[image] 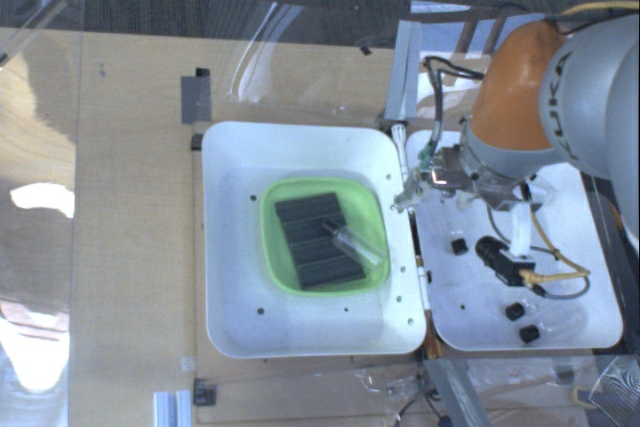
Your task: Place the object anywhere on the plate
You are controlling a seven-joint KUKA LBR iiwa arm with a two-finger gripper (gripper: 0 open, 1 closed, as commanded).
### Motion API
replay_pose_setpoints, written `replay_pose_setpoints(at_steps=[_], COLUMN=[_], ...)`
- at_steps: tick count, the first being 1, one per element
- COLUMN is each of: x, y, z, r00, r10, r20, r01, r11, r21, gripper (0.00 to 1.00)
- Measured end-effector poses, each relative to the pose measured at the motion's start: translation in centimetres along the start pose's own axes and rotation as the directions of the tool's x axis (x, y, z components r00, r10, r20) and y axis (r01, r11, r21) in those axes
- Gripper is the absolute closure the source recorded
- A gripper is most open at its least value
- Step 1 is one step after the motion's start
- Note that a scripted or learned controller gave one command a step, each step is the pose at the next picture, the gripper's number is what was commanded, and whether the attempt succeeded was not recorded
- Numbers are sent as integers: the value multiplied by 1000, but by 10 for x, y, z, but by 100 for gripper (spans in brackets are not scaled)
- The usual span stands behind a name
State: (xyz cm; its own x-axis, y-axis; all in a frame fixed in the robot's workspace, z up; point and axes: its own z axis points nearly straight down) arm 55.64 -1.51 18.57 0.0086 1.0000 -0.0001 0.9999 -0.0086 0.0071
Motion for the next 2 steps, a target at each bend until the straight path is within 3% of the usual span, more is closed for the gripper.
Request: replay_pose_setpoints(at_steps=[1, 2], x=[-28, -41], y=[-17, -9], z=[1, -25], r00=[999, 996], r10=[36, 86], r20=[0, 0], r01=[-36, -86], r11=[999, 996], r21=[3, 1], gripper=[0, 0])
